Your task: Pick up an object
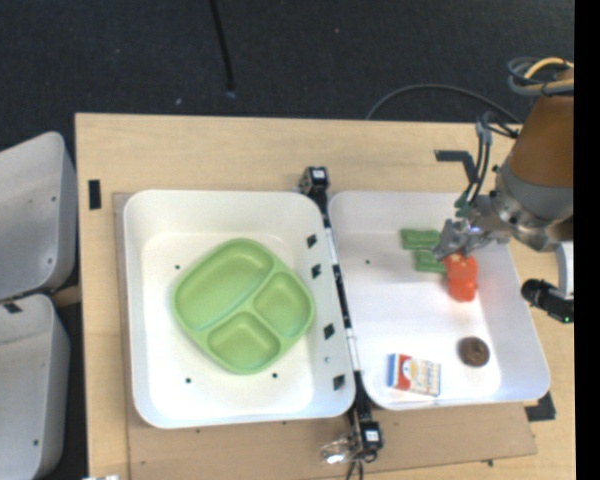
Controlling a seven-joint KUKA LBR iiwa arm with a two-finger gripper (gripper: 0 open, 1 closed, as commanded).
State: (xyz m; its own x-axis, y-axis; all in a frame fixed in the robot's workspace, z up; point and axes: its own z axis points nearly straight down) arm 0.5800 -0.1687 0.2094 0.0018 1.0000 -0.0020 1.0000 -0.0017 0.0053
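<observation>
The right bin holds an orange object, a green object, a small brown round object and a white, red and blue carton. My gripper hangs over the upper part of this bin, right above the orange object and at the right end of the green one. Whether it touches either of them I cannot tell.
The left bin holds a green divided plate. A divider with black clips runs between the bins. The arm comes in from the right, with cables looping behind it. White chairs stand at the left.
</observation>
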